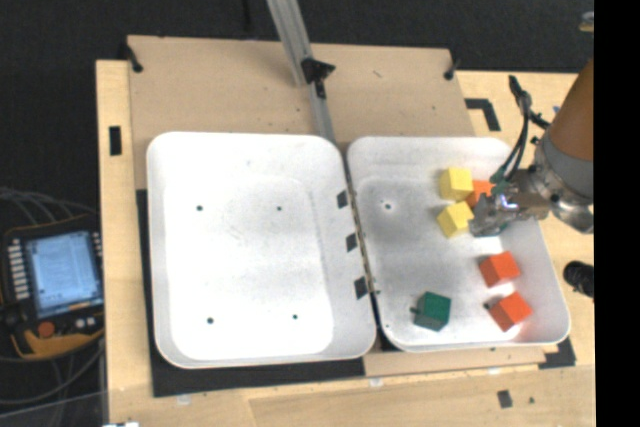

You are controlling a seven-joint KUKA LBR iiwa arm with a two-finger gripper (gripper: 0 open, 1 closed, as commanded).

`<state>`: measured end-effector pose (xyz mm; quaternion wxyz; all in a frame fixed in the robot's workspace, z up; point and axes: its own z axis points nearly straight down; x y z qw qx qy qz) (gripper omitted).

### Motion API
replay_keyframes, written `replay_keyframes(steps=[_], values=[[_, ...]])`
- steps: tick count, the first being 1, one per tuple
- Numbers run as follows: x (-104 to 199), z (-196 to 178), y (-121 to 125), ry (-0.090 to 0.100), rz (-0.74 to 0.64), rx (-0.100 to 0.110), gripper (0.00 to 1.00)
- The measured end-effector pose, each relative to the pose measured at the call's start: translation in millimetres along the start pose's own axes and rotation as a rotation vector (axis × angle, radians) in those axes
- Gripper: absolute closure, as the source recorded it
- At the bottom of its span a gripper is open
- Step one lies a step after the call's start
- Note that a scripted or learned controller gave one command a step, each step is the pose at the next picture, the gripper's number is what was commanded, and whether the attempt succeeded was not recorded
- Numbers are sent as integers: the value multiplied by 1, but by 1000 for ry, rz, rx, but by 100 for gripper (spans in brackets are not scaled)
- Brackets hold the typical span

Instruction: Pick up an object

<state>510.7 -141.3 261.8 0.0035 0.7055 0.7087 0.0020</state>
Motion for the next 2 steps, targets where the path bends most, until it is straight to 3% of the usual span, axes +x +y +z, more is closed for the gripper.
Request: replay_keyframes(steps=[2], values=[[94, 17, 48, 2, 2, 7, 100]])
